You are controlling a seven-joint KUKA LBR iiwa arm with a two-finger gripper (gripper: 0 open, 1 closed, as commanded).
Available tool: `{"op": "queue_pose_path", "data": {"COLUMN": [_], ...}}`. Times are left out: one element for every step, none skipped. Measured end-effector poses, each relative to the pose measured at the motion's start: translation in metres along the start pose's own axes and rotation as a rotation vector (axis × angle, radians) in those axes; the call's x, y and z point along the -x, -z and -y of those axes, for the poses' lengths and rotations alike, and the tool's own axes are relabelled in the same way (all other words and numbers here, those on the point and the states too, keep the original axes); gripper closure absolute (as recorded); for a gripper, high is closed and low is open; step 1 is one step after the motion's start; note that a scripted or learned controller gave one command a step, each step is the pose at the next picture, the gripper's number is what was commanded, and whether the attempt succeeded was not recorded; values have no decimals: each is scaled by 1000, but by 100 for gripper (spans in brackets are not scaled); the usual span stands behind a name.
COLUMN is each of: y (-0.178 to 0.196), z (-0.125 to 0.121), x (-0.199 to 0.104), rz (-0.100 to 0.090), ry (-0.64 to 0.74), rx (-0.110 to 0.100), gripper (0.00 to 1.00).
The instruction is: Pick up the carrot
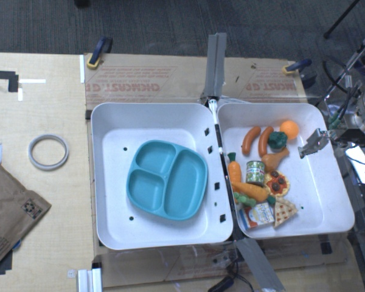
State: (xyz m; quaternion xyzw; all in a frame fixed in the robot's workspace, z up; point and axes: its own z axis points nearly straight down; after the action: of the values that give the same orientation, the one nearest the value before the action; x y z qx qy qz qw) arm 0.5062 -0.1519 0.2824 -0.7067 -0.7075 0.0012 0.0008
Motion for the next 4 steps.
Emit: {"op": "queue_pose_path", "data": {"y": [-30, -76, -155, -189], "z": [-43, -81, -154, -146], "x": [20, 45, 62, 36], "rz": [1, 1, 2, 1], "ry": [59, 357, 284, 179], "rx": [1, 3, 6, 5], "gripper": [0, 0, 0, 0]}}
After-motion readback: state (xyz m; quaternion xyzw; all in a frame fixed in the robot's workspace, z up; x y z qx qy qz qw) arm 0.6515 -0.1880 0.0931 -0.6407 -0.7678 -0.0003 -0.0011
